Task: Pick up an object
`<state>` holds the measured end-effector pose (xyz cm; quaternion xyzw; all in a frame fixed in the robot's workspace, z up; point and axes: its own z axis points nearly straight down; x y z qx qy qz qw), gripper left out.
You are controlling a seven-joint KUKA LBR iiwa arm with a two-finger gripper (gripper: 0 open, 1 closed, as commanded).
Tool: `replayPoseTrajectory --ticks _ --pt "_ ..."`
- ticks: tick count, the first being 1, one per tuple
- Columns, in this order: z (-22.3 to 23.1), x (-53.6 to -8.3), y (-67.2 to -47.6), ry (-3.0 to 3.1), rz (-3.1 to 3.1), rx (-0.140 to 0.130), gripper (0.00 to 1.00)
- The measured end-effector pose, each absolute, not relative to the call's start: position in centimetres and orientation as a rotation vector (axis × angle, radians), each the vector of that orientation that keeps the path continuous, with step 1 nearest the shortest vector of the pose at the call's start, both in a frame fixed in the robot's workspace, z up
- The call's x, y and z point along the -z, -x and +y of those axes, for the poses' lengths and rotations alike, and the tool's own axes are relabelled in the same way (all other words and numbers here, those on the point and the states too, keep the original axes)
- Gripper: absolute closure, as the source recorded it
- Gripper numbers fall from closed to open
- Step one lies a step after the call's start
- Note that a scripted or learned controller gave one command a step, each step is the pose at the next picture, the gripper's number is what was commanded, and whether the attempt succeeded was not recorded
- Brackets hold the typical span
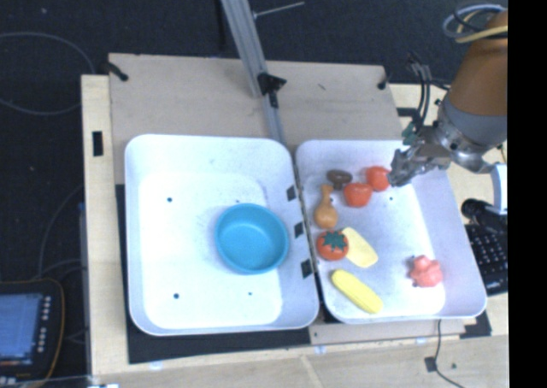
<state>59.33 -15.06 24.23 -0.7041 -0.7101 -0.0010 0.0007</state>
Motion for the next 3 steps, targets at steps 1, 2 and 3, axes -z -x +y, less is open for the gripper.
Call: replayPoseTrajectory --ticks 1,2,3 --pt "-9.8 -24.9 -56.9 2.210 -2.230 0.003 1.00" --pt "-4.0 -25.0 -56.3 2.207 -2.229 0.002 1.00" --pt "1.4 -25.1 -53.7 2.208 -2.228 -0.001 1.00"
